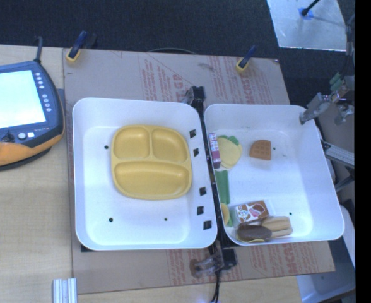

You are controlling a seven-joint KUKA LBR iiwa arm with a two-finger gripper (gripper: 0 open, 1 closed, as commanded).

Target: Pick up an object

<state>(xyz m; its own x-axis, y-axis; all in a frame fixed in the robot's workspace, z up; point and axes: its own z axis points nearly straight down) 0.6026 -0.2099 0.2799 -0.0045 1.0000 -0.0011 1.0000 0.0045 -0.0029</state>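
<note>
From where I stand, the gripper (313, 110) hangs over the right bin's (312, 169) far right corner, jaw state indeterminate; the nearest object, a brown cookie (260, 149), lies toward that bin's far middle, so descend centred, clear of the wall.

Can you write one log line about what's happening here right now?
arm: at right edge | left bin: yellow divided plate | right bin: toy foods | nothing picked
</note>
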